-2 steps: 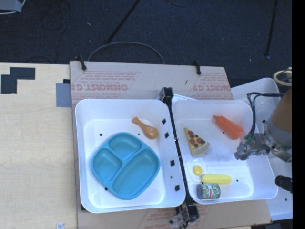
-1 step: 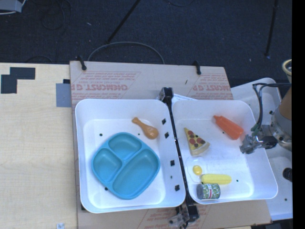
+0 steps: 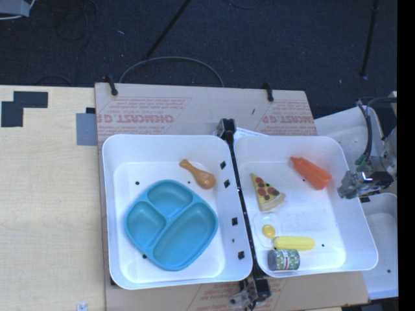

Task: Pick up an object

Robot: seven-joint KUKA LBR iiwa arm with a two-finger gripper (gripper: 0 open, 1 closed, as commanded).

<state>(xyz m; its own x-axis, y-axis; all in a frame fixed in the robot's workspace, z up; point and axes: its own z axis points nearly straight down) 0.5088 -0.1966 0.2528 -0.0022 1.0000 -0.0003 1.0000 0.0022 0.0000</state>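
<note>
Gripper (image 3: 355, 185) first: it sits at the right-hand rim of the right bin (image 3: 292, 139), a small grey metal mass with cables behind it. Its working end is too small and blurred to read, so I cannot tell whether it is spread or closed. Nothing can be made out in its grasp.

Nearest to it is the orange toy (image 3: 310, 172), lying inside the same bin toward the view's left and a little farther up the frame. The toy's long axis runs on a slant, from upper left down to lower right, so its lower end points roughly at the gripper. The two are near but apart. A grasp would probably need to close across that slanted axis, not along it.

Farther left lies the pizza slice (image 3: 266, 192), close to the divider between the bins. Toward the near edge are a small yellow piece (image 3: 268, 230), a long yellow toy (image 3: 294, 243) lying almost level, and a can (image 3: 284, 260) on its side, touching or just beside the yellow toy. The left bin (image 3: 162, 137) holds a drumstick (image 3: 198, 173) and a blue divided plate (image 3: 171, 223), well apart from the gripper.

Most of the arm is cut off at the frame's right.
</note>
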